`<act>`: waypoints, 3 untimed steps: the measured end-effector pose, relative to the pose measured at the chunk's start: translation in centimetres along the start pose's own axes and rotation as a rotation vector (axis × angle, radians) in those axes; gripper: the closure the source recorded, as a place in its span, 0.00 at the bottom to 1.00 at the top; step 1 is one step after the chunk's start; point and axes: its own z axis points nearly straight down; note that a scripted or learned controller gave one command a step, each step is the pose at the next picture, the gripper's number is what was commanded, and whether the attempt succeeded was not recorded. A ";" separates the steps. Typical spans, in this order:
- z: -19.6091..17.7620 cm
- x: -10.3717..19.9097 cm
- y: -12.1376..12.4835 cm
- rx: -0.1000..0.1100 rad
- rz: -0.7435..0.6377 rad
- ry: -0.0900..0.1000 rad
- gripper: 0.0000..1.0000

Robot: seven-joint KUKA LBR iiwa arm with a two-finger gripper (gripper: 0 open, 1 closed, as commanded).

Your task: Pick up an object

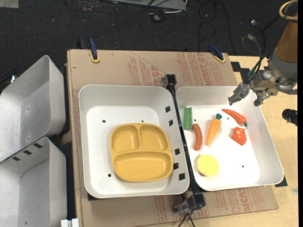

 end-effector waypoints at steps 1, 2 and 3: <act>-0.8 0.1 0.2 -0.012 -0.003 -0.002 0.00; 4.3 0.4 1.2 -0.009 -0.006 -0.002 0.00; 9.1 1.3 1.6 -0.009 -0.006 -0.001 0.00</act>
